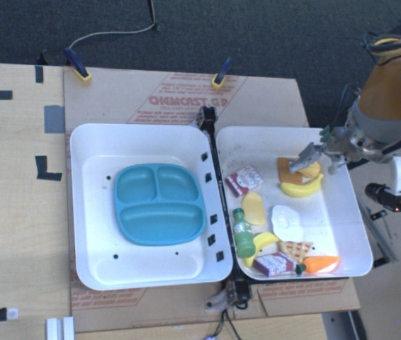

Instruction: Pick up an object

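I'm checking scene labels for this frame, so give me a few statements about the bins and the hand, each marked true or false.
1. The blue divided plastic plate lies in the left white bin. True.
2. The green plastic bottle lies on the blue plate. False: it lies in the right white bin, near the divider.
3. The robot's hand is over the right bin, at the yellow toy banana. True.
4. The orange toy carrot sits at the right bin's far edge. False: it lies at the near edge.
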Controlling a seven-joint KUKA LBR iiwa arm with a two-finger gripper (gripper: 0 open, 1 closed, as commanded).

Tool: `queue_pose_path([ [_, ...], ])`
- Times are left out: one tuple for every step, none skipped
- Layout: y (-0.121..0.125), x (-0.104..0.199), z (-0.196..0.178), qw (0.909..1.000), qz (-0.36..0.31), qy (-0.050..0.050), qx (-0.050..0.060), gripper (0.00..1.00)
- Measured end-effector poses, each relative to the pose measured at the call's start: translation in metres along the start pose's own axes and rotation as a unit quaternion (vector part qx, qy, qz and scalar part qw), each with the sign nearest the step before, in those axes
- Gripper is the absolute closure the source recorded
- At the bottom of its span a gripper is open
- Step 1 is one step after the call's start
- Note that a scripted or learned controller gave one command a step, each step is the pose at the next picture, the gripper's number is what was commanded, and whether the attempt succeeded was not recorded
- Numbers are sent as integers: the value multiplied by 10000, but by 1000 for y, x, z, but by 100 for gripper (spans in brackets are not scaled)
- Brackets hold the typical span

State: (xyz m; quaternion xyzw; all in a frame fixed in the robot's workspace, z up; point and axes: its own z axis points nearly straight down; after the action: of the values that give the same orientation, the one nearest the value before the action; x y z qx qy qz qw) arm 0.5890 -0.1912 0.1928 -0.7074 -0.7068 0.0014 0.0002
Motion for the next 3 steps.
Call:
queue_pose_path([
  [42,7,106,10000,-13,-1,-33,0],
  [80,-27,107,10000,-19,38,11,0],
  [80,-28,97,10000,-23,14,9,100],
])
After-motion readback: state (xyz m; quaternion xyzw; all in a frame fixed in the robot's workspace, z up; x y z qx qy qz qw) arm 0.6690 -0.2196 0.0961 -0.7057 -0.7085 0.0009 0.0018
